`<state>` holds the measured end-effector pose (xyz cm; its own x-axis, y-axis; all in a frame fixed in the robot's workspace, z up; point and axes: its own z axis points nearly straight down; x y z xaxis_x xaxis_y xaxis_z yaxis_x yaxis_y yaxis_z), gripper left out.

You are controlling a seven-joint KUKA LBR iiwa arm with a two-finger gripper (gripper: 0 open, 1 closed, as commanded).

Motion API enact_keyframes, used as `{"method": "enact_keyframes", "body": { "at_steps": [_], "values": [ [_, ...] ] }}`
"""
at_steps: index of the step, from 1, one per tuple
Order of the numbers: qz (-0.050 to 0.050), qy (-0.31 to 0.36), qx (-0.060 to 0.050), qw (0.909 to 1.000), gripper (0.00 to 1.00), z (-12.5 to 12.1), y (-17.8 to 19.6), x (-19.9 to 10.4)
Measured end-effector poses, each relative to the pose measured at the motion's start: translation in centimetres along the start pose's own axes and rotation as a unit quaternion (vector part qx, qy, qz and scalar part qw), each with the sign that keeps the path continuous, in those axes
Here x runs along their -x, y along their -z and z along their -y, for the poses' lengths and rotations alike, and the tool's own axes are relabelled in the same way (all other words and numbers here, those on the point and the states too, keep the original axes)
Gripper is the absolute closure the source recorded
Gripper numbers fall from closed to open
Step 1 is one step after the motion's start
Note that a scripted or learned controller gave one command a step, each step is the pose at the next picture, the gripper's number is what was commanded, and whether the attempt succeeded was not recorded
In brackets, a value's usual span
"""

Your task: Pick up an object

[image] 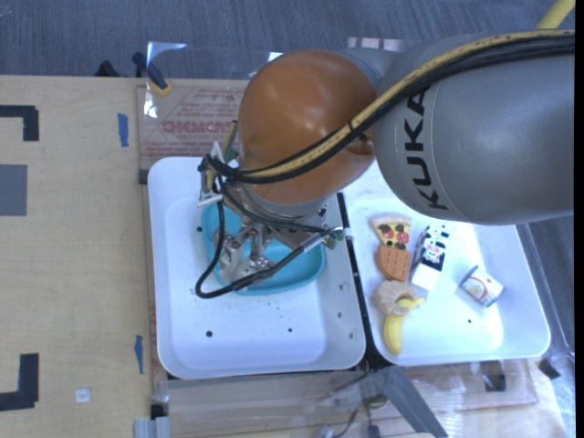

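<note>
Over the left bin (pixel 274 345) the gripper (pixel 248 255) hangs low, directly above a blue dish (pixel 306 265) that lies in the bin's upper half, mostly hidden under the wrist. Whether anything sits within its grasp cannot be told; cables and the orange band cover that area. The dish's visible rim curves out to the right of the gripper, so any grasp would likely go straight down.
</note>
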<state>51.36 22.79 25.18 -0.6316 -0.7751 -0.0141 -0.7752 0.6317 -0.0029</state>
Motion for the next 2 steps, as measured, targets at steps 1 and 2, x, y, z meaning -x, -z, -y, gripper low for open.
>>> {"method": "enact_keyframes", "body": {
  "at_steps": [1,2],
  "values": [
    [0.005,-0.001,-0.001,1.0,1.0,0.0,1.2,0.3],
    [-0.005,0.123,0.002,0.9923,1.0,-1.1,-2.5,-2.4]
  ]
}}
